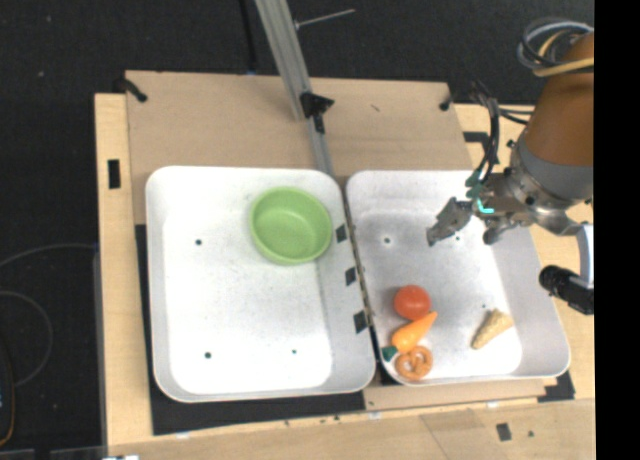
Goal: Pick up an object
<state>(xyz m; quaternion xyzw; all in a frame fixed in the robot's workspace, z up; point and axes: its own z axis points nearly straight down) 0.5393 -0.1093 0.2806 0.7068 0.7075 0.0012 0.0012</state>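
Note:
My gripper (468, 226) hangs over the upper part of the right bin (400, 203), its two fingers spread apart with nothing between them. Below it, near the bin's front, lie a red tomato (411, 301), an orange carrot (414, 329), a small orange pretzel-like ring (413, 362) and a tan wedge (490, 329). A green bowl (291, 225) sits in the upper right of the left bin (200, 328). The gripper is well above and apart from all of them.
A grey metal pole (283, 43) slants down from the top to the gap between the bins. The bins rest on a tan bench (220, 118). Black cables loop beside the wrist at the right.

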